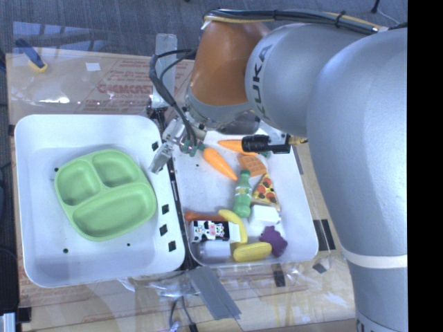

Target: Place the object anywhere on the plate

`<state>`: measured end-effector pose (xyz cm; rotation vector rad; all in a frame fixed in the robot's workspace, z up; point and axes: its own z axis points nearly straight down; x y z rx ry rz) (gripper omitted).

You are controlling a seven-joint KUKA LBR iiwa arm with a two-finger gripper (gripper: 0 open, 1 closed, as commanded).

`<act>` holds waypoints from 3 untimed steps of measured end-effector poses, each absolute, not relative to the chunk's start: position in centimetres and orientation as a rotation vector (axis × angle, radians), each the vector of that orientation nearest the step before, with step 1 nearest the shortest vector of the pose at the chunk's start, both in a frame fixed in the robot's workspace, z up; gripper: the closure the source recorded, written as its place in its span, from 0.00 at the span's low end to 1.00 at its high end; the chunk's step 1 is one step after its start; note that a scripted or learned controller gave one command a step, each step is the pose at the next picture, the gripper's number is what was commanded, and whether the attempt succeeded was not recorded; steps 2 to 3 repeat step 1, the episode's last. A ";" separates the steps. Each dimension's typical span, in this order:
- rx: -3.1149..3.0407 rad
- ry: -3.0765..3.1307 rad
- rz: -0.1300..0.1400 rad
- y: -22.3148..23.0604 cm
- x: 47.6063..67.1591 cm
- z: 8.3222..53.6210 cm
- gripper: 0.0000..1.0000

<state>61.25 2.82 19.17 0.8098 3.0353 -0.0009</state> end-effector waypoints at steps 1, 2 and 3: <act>0.525 3.103 0.000 16.3 58.6 13.4 0.00; 0.525 3.103 0.000 16.3 58.6 13.4 0.00; 0.525 3.103 0.000 16.3 58.6 13.4 0.00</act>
